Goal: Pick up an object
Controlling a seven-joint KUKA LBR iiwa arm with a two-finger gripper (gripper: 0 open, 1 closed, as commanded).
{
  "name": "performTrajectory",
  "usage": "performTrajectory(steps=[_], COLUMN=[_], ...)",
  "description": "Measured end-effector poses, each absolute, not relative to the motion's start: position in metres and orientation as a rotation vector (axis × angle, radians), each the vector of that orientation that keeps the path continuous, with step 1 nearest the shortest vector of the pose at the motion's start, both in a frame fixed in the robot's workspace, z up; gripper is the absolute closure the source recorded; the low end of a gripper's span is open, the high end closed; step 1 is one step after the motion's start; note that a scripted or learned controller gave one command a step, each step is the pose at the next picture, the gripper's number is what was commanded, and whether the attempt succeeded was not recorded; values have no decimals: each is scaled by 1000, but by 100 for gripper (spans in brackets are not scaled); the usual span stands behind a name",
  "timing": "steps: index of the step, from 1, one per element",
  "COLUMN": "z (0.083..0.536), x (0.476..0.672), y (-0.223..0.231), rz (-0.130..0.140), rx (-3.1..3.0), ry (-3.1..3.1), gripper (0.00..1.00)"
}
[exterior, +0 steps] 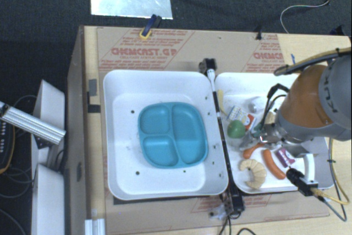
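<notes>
The right bin [234, 84] holds several small things. A green ball [236, 129] lies near its left wall, with a clear packet with a printed label [240, 111] just behind it. Toward the front are a tan croissant [254, 171], an orange-red sausage [273, 164], a smaller orange piece [251, 151] and a purple-and-white item [285, 157]. My gripper [265, 134] hangs low over the middle of this bin, just right of the green ball, among the items. The wrist hides what lies under it.
The left bin [118, 118] carries a blue divided plate [172, 134]. A thin black divider [218, 118] runs between the two bins. A cardboard sheet [165, 47] lies behind both.
</notes>
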State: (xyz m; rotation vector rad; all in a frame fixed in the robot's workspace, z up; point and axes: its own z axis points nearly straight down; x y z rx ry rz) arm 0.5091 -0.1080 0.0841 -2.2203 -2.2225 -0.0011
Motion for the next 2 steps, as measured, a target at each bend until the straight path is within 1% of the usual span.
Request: performTrajectory(steps=[1, 2], z=[95, 185], x=[510, 587], y=[-108, -43], rz=[-4, -5], rx=[-2220, -2219], ry=[-2225, -2228], gripper=[100, 100])
